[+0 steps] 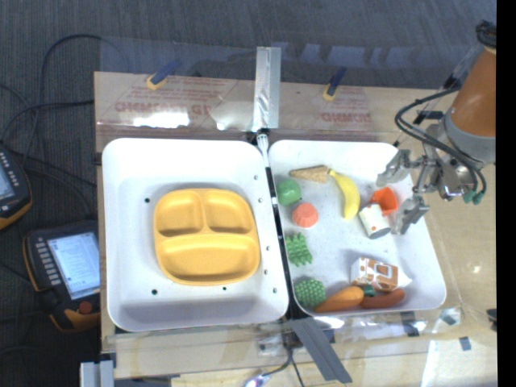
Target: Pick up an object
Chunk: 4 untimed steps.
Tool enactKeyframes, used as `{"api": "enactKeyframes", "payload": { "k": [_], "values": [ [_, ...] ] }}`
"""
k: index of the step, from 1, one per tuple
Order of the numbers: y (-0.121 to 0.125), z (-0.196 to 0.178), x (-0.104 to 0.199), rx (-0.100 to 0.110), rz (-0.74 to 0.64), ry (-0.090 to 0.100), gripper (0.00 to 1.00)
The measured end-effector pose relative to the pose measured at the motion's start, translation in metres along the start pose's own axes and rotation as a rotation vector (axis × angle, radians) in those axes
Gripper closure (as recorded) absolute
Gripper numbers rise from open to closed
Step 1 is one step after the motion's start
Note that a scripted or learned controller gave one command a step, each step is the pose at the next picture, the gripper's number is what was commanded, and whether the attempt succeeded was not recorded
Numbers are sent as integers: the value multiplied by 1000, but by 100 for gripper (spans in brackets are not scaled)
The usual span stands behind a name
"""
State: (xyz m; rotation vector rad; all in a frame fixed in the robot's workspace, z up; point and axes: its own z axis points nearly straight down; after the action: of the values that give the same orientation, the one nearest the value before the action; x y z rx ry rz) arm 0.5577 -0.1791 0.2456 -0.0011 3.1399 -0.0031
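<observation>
Robot claw (407,192) hanging over the right bin (419,293), at three o'clock.
Its fingers are spread apart, gripping nothing. Just beside them lie an orange-and-white block (379,212) and a smooth curved banana (347,193), long axis running twelve to six. A knobbly green toy (299,249) sits toward nine. The left bin (121,297) holds a yellow divided tray (206,235).

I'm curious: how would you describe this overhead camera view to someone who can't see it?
A robot arm's tool hovers at the right bin, near an orange-and-white toy among a banana, carrot and other toy foods. The left bin holds a yellow divided tray.
</observation>
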Motion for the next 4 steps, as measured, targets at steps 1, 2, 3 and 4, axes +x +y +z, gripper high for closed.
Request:
{"api": "enactKeyframes", "payload": {
  "k": [1,2,3,4],
  "values": [
    [0,149,-11,1,57,-2,0],
    [45,155,-63,0,166,-12,0],
    [-6,155,-43,4,-78,-11,0],
    [-33,156,-62,2,-399,-10,0]
  ]
}}
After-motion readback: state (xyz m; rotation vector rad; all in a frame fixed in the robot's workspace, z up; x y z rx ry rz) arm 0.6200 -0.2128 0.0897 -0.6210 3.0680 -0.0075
